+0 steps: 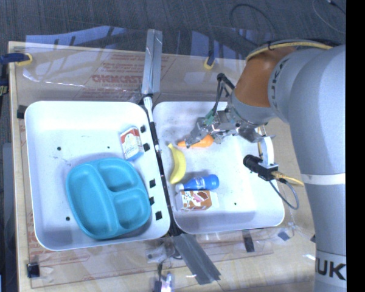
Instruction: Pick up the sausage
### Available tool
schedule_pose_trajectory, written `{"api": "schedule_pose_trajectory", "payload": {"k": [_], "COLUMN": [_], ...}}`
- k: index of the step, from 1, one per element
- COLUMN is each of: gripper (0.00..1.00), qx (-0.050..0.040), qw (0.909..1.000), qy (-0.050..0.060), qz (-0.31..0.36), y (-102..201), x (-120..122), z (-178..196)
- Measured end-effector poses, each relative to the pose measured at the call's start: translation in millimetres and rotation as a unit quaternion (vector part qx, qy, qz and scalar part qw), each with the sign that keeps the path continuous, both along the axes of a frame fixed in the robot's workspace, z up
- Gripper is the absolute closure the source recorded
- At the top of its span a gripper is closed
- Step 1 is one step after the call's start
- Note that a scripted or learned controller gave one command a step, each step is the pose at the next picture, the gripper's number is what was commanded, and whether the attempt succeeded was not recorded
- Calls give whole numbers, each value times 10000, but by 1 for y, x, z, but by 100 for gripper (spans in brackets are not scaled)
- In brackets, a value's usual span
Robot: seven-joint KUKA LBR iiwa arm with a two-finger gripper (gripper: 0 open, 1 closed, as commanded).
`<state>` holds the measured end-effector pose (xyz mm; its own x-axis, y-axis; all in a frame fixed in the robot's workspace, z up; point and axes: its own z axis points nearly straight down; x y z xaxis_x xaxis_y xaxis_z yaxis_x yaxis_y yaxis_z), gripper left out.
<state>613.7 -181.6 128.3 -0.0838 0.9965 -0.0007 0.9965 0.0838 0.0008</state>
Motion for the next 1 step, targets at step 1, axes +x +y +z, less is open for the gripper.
{"api": "schedule_pose_trajectory", "payload": {"k": [1], "gripper": [0], "qx": [7], "qw": [9996], "qy": [21], "qz": [298], "y": [24], "x": [-67], "z": [-4]}}
